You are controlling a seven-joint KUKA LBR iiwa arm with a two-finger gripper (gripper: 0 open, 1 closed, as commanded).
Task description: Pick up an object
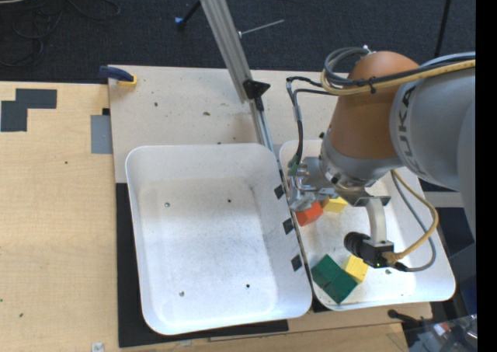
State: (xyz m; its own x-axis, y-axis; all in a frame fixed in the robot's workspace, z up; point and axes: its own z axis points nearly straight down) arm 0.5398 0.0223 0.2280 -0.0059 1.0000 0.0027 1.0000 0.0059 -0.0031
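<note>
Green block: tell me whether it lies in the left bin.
No, the green block lies in the right bin, beside a yellow block.

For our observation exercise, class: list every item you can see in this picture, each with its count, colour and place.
bins: two, white, side by side on the bench
green block: one, right bin, near edge
yellow blocks: two, right bin; one beside the green block, one under the arm
orange block: one, right bin, left wall, below the claw
metal post: one, silver, slanting behind the bins
arm: one, grey with orange band, over the right bin
claw: one, above the orange block
</note>
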